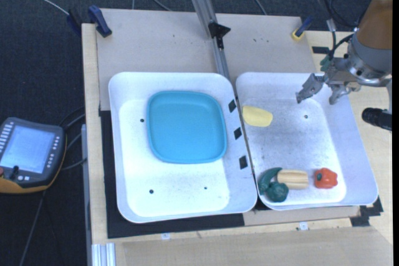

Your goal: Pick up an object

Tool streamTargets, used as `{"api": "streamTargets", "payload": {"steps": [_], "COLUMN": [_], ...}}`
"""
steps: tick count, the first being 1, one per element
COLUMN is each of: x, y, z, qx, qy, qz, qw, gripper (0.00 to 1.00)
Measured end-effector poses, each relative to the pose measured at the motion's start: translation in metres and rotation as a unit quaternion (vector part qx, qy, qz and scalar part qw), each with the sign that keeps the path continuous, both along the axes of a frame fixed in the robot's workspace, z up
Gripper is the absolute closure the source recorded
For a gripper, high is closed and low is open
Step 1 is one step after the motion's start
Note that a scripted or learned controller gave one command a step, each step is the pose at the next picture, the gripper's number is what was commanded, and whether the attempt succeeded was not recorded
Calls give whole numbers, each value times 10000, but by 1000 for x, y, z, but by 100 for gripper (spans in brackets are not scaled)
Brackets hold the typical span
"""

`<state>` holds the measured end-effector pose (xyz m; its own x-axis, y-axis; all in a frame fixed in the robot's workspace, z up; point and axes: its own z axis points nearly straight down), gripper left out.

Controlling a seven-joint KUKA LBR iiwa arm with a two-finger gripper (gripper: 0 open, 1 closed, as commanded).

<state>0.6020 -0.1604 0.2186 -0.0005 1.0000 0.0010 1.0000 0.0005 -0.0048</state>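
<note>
— Sitting on the table [156, 40], what is taking up the most room?

— Two white bins are lying side by side: the left bin [124, 134] is carrying a blue plate [187, 126], and the right bin [343, 134] is holding the small things.

— And the arm?

— The grey arm [377, 34] is reaching in from the right, and its gripper [323, 94] is hanging over the right bin's far part. The fingers [307, 91] are standing spread apart, gripping nothing.

— Where are the objects lying?

— A yellow piece [257, 116] is resting near the right bin's left wall, well apart from the gripper. Along the near edge, a green pepper [273, 185], a tan roll [293, 179] and a red tomato [325, 178] are lining up, the pepper touching the roll.

— Anything off the table?

— A handheld control pad [28, 152] is lying on the dark floor at left.
</note>
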Motion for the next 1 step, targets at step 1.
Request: {"api": "streamTargets", "payload": {"steps": [1], "x": [0], "y": [11], "z": [-53], "qx": [-1], "qy": [-6], "qz": [0], "qw": [10000], "gripper": [0]}}
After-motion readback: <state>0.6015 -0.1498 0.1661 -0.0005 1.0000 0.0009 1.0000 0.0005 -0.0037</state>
